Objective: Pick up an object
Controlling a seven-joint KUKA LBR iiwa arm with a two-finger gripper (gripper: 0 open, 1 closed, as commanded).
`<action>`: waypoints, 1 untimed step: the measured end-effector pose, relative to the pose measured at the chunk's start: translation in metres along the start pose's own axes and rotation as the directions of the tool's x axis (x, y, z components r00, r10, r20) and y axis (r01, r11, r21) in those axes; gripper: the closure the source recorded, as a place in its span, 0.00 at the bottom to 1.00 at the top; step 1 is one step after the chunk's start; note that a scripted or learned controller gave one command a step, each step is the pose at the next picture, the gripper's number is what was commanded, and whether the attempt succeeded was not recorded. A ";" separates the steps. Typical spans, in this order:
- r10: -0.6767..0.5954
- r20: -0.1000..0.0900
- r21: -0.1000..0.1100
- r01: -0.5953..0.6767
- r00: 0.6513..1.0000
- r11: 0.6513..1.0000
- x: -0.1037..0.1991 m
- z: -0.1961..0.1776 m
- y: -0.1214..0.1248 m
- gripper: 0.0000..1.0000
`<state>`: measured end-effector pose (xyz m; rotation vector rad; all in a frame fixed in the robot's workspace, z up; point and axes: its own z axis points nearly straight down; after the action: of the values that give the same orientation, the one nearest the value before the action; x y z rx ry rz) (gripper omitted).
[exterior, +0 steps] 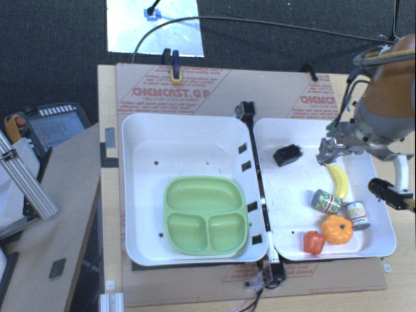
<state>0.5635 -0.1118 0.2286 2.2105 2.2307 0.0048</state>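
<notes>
A curved yellow banana (337, 181) lies in the right-hand bin (286, 239), its upper end just below the gripper (330, 151), which hangs over it as if lined up for a grasp; whether the fingers are open or shut cannot be told from this angle, and nothing is seen held. Just beside the banana sit two small labelled cans (327, 201) (357, 214), a rounded orange pumpkin-like toy (337, 229) and a red piece (313, 242). A dark blocky object (286, 154) rests apart. In the left bin (149, 142), a glossy green three-compartment tray (206, 214) lies flat.
</notes>
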 end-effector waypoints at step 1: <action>0.000 0.000 0.001 0.000 1.000 1.000 0.044 0.002 0.007 1.00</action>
<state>0.5705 -0.0675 0.2267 2.2106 2.2311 0.0042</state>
